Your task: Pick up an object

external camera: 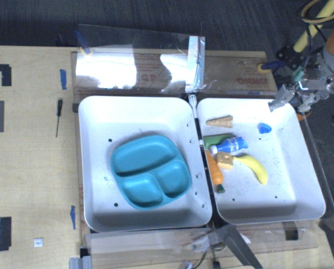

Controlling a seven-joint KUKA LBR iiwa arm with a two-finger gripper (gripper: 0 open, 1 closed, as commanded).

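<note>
Yellow banana (253, 167) lies mid-right in the right bin (307, 206), touching clutter. My hand (293, 97) hovers at that bin's upper-right corner; its opening I cannot tell. Crowded neighbours could spoil a grasp.

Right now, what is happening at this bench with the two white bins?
A robot arm reaches in from the right, and its hand hovers over the upper right corner of the right bin, holding nothing that I can see. That bin holds a banana, a carrot, a blue and white tube, a tan wedge and a small blue piece. The left bin holds a blue divided tray. No object has been picked up yet.
</note>
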